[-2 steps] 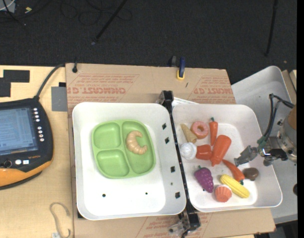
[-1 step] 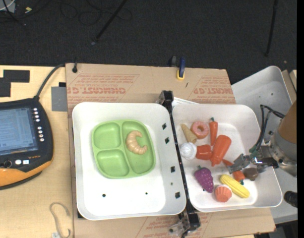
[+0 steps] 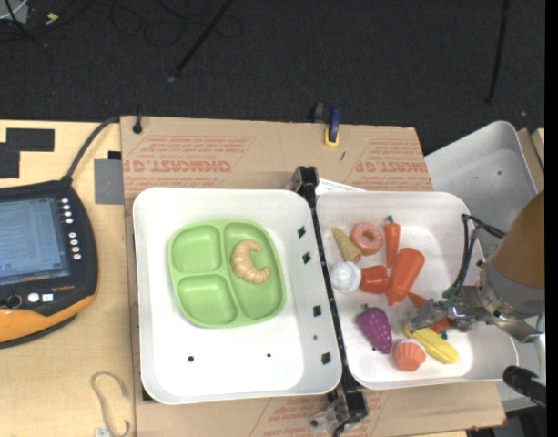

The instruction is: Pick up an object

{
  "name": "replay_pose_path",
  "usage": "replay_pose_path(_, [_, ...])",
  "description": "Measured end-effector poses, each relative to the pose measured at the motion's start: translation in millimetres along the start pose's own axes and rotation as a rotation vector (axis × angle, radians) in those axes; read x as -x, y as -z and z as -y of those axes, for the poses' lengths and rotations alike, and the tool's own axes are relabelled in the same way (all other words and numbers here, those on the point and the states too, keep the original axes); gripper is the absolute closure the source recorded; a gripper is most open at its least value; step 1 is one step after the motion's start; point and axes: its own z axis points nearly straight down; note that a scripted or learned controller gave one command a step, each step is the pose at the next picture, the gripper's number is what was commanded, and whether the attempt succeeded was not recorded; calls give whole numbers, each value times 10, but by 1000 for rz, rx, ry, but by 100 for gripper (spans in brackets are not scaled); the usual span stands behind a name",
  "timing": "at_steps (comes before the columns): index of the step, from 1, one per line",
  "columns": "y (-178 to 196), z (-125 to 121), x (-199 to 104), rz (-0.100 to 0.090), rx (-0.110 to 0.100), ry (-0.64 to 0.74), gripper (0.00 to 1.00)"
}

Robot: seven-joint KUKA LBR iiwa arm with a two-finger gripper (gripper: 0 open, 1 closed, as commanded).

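Below, your gripper (image 3: 431, 320) reaches low into the right bin (image 3: 447, 206), beside the toy corn (image 3: 437, 345); finger state cannot be told, presumably positioned for a pick.

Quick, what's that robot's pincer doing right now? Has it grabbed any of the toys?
Pincer: low in the right bin, next to the yellow corn; whether it is open, closed or holding a toy cannot be told.
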Motion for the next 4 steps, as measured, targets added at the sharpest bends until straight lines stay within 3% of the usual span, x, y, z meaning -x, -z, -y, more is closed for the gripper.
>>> replay_pose_path(1, [-414,-16,-73,-11,-2,6,0])
replay_pose_path(2, [-299,-18,-24,-2,4,-1,100])
replay_pose_path(4, [849,-126,-13,2,5,-2,100])
